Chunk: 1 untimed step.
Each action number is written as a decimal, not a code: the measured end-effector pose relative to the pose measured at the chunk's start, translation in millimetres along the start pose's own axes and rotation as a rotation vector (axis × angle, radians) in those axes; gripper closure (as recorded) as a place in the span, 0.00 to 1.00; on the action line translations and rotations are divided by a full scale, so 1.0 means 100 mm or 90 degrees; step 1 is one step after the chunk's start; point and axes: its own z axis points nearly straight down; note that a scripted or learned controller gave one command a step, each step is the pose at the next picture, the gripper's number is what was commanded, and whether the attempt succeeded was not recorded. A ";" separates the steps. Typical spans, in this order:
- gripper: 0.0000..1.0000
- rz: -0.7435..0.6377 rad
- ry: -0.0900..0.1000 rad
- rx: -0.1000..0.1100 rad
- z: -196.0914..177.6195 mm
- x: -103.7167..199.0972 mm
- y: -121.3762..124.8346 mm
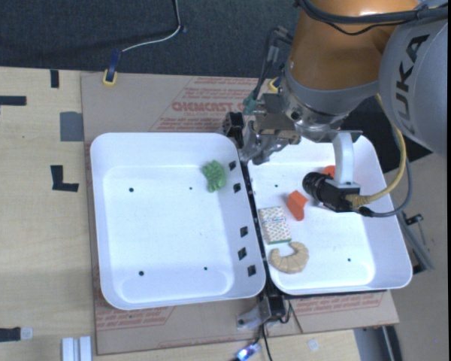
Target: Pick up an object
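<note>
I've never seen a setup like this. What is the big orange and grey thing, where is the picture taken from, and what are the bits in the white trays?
The big grey machine with the orange band is a robot arm, reaching in from the right. A single camera fixed above the bench looks down at a slant. At the arm's end is its tool, the part that grasps. It hangs over the far end of the divide between two shallow white bins. The left bin holds one small green lumpy object. The right bin holds an orange block, a pale speckled square packet and a tan croissant-shaped piece. No object is visibly in the tool's grasp.
</note>
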 end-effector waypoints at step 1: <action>1.00 0.002 -0.002 0.015 1.35 0.09 -0.53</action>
